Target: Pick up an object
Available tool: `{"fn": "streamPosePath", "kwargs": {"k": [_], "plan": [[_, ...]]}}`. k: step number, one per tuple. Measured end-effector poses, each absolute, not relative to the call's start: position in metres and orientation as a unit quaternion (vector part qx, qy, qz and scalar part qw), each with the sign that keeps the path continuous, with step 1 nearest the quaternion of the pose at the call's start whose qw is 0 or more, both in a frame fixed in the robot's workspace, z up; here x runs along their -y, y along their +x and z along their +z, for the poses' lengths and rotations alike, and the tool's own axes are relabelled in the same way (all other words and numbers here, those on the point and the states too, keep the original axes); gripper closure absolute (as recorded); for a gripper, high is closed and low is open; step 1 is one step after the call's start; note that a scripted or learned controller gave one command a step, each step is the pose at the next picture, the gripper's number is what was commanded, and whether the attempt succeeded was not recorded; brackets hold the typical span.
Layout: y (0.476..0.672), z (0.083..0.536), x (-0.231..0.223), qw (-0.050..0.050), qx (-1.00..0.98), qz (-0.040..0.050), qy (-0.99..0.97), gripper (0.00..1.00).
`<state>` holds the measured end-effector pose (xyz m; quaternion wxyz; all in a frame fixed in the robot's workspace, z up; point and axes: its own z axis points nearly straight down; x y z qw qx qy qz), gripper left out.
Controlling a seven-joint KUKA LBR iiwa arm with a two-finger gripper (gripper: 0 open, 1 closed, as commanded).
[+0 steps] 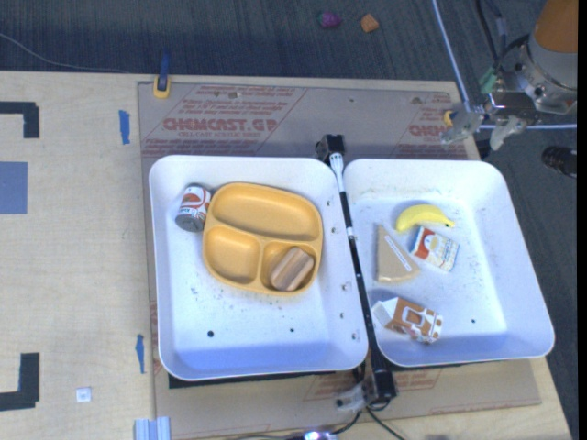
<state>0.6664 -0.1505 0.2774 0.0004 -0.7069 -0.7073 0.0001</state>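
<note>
I've got the arm (558,26) cut off by the frame at about two o'clock, only the orange band and grey wrist showing, and the gripper (477,122) hangs outside the right bin (523,273), just past its far rim over the brown board (275,122). The fingers are small, pale and blurred against the board, so I cannot tell whether the jaws are apart or together; nothing I can see sits between them. In the right bin, a banana (424,216) lies toward twelve o'clock, touching or just beside a small carton (435,247) with red and blue print I can't read. A tan wedge (394,253), perhaps a toy sandwich, lies just left of the carton at about nine o'clock. An orange and white packet (411,319) rests at six o'clock, well apart from the banana. The left bin (174,328) bears a yellow divided tray (257,211), and a brown bun-shaped piece (292,269) sits in its lower right compartment. A small can (192,207) lies on its side at the tray's ten o'clock, touching the tray's rim. A black clamp (330,145) sits where the two bins meet at the far edge. Two little objects, purple (328,19) and orange (369,24), lie on the dark floor at twelve o'clock, too small to name.
</note>
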Motion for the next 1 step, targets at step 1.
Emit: {"fn": "streamPosePath", "kwargs": {"k": [1], "plan": [[0.6622, 0.1227, 0.1360, 0.002, 0.708, 0.0009, -0.707, 0.00]]}}
